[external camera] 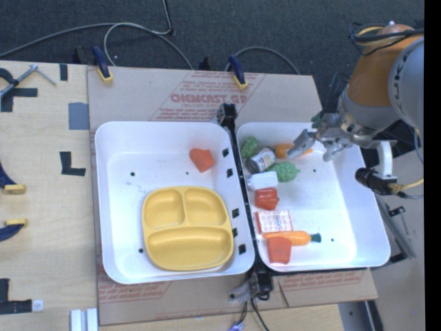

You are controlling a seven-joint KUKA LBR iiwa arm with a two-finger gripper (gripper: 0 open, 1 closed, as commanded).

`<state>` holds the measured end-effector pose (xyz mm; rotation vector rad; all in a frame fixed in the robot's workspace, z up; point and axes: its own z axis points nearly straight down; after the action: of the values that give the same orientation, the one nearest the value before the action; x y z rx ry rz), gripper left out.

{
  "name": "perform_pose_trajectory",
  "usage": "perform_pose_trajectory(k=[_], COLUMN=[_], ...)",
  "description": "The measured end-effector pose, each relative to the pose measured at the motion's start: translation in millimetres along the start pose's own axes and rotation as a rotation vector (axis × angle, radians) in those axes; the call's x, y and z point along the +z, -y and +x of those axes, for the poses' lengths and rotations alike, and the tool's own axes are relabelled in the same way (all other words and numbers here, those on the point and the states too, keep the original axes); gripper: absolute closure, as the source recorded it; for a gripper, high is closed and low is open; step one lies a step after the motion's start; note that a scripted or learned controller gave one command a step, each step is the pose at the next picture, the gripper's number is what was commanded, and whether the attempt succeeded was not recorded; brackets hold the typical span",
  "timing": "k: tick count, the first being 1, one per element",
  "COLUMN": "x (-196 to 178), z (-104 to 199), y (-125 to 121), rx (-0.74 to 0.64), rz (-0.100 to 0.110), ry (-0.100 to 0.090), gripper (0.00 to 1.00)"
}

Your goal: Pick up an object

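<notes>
- Nearest the camera, a yellow divided plate (187,228) sat in the left bin (114,185).
- In the right bin (351,212), an orange block (279,249) touched a carrot (295,237), with a red-and-white packet (273,221) just behind.
- Further back lay a red piece (267,198), a white piece (262,180), a can (262,161) and green pieces (286,172).
- Over the bin's far side, the gripper (316,147) hung with fingers spread wide, holding nothing, beside a small orange piece (282,150).

Dark grey carpet floor (227,12) at the far side beyond my bench, thin cable (138,27) looping across it, pale wooden table (41,185) on the left, brown cardboard sheet (200,95) clamped by blue-and-yellow clamps (103,64), even overhead light.
</notes>
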<state>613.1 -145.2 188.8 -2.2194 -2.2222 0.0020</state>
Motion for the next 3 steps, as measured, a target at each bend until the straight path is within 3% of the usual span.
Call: perform_pose_trajectory(k=[1, 2, 3], x=[102, 104, 104], z=[-4, -4, 17], y=[-30, -53, -53], rx=[-0.001, -0.001, 0.003], rz=[-0.006, 0.014, 0.009], ry=[0.002, 0.000, 0.010], gripper=[0.00, 0.00, 0.00])
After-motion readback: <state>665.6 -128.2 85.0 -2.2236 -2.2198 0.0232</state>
